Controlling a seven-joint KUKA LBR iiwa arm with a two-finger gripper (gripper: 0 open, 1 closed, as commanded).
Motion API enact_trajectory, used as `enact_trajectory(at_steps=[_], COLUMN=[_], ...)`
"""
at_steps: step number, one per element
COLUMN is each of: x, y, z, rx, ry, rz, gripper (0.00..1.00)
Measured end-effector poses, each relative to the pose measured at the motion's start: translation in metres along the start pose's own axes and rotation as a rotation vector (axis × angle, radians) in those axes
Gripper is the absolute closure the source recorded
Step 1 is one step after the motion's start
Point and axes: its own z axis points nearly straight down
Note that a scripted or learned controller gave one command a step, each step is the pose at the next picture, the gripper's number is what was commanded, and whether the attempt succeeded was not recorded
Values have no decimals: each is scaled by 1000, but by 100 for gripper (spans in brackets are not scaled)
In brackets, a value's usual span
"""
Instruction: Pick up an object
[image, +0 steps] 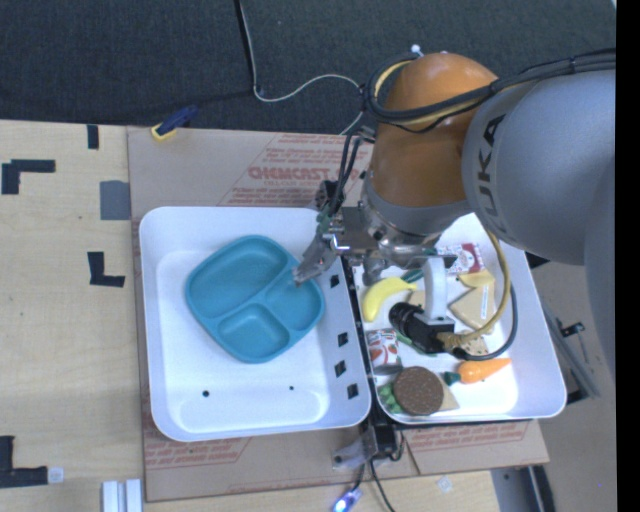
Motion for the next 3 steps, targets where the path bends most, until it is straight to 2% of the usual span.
enact_trajectory(at_steps=[1,2,3], x=[-4,-4,3], y=[2,2,-12], z=[-11,-10,-80], rx=[-3,-2,-12], ry=[-2,-2,0], rz=[4,5,5], gripper=[100,0,0])
